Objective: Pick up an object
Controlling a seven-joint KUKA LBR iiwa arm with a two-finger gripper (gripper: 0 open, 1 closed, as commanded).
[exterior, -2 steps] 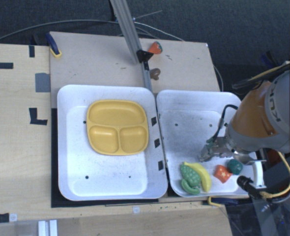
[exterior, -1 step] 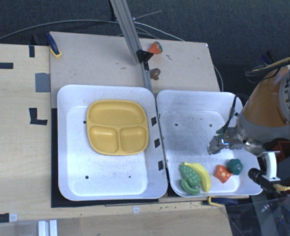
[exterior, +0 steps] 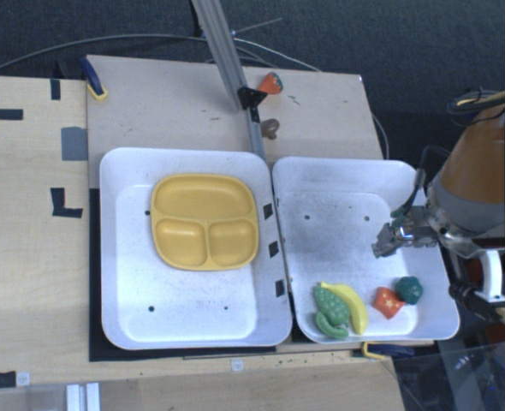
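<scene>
Along the near wall of the right bin (exterior: 347, 171), you had four small objects packed together: a green toy (exterior: 327, 308) touching a yellow banana (exterior: 353, 306), then, a little farther toward the arm, a red piece (exterior: 388, 302) touching a dark green ball (exterior: 409, 289). The gripper (exterior: 388, 240) hung just above that bin's right part, beyond the red piece and apart from everything; whether it was spread or closed, you could not tell, and nothing showed between it. The banana was the likeliest target, and its long axis ran on a diagonal, from an upper end near the bin's middle down to a lower end near the bin's near wall, with the green toy lying almost parallel beside it. Your risks came from that crowding: a descent on the banana could have caught the green toy as well or pushed both against the wall, and a grasp along the long axis would likely have slipped. The yellow tray (exterior: 205, 221) sat in the left bin (exterior: 115, 229), well clear.
</scene>
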